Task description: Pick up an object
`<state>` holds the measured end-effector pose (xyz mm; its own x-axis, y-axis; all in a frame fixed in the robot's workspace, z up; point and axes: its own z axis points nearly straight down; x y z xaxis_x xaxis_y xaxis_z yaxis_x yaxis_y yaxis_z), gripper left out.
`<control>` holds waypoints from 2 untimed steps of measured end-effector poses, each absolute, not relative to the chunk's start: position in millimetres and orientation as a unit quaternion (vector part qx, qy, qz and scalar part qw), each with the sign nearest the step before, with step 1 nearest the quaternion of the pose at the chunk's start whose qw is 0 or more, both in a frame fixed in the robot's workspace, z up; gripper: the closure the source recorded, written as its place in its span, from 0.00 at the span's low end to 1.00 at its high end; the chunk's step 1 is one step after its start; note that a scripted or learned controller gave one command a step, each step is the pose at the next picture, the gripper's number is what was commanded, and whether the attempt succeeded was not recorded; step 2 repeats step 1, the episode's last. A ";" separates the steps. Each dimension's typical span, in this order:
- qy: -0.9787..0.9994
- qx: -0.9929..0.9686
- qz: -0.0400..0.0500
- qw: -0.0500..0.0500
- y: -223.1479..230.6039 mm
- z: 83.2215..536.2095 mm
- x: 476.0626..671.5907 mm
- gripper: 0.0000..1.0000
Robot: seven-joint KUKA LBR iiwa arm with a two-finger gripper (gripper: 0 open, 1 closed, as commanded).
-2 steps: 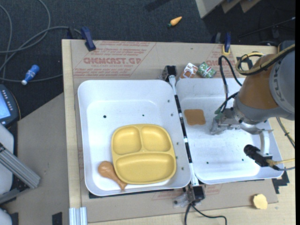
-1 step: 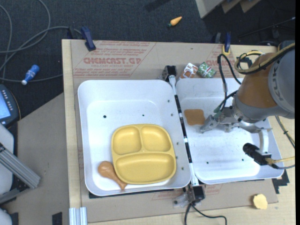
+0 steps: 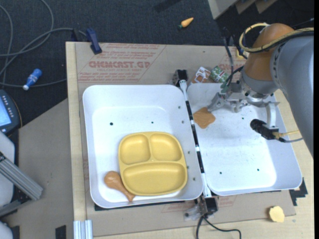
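The gripper (image 3: 225,102) sits low over the far left corner of the right bin (image 3: 249,168), under the grey arm (image 3: 294,68) that comes in from the right with its orange band (image 3: 264,54) above the wrist. Its metal parts are small and tangled with cables, and the wrist covers much of them, so whether it is open or closed cannot be told; nothing can be seen gripped in it. Just beside it, toward the bin's left edge, a flat brown piece (image 3: 203,118) lies on the bin floor, seemingly a little apart from the metal. A black part (image 3: 261,127) with a cable hangs from the arm over the bin's right side. In the left bin (image 3: 99,113) a yellow tray (image 3: 152,162) with three compartments fills the near half, and an orange-brown drumstick (image 3: 117,183) lies against its near left corner, partly tucked under the rim. Beyond the right bin's far edge, small crumpled packets (image 3: 212,74) lie on the bench, too small to make out. A yellow lump (image 3: 276,213) rests near the bench's near right corner.
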<state>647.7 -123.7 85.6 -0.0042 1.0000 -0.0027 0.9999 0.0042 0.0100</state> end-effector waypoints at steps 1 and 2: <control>0.708 0.706 0.000 -0.001 -96.1 85.4 624.0 0.00; 0.708 0.706 0.000 -0.001 -96.1 85.4 624.0 0.00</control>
